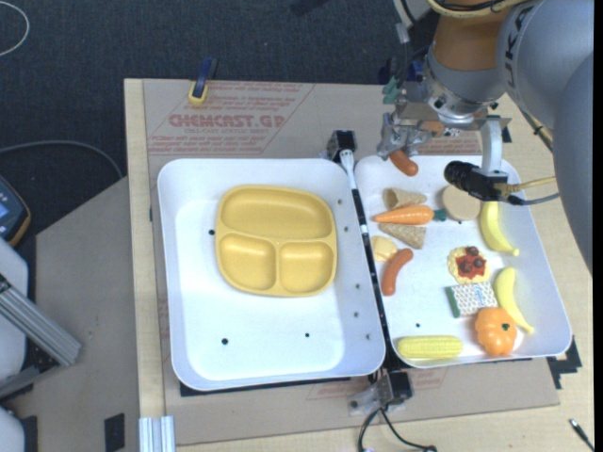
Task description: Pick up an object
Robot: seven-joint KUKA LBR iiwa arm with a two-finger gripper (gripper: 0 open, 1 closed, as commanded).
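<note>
The gripper (403,151) hangs over the far edge of the right bin (546,281), with a small sausage (404,164) just at its tip. Whether it grips the sausage cannot be told. A yellow tray (276,240) lies in the left bin (188,281).

Grey arm (556,55) cut off by top and right edges. Far rim of right bin (429,299) hidden behind end effector (403,149). Small sausage (404,164) just under end effector; whether gripped, unclear. Round tan piece (464,207) partly covered. Red-topped item (469,264) too small to identify.
</note>
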